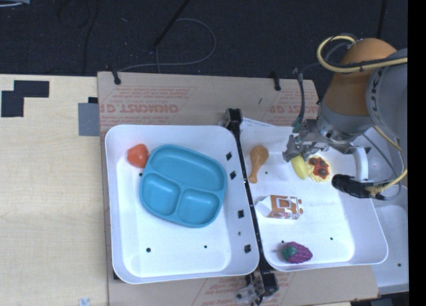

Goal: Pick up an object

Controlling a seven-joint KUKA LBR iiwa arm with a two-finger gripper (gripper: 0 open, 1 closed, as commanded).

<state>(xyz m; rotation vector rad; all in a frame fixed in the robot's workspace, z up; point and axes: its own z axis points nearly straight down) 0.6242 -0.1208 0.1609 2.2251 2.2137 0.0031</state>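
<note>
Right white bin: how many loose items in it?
5: tan toy drumstick upper left, yellow piece and red-yellow round piece by the gripper, white-orange carton centre, purple-green lump near front. Arm may hide more.

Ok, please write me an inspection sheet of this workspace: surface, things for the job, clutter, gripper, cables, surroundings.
Surface: two white bins, left bin and right bin, on a cardboard sheet.
Job's things: left bin holds a blue divided plate and a red-orange ball; right bin holds a toy drumstick, a small carton, a purple toy, a yellow piece and a round red-yellow toy.
Clutter: nothing seen.
Gripper: gripper low over the yellow piece; grasp cannot be judged.
Cables: yellow loop on the arm; thin wires on the dark floor.
Surroundings: wooden bench, dark carpet behind.
</note>
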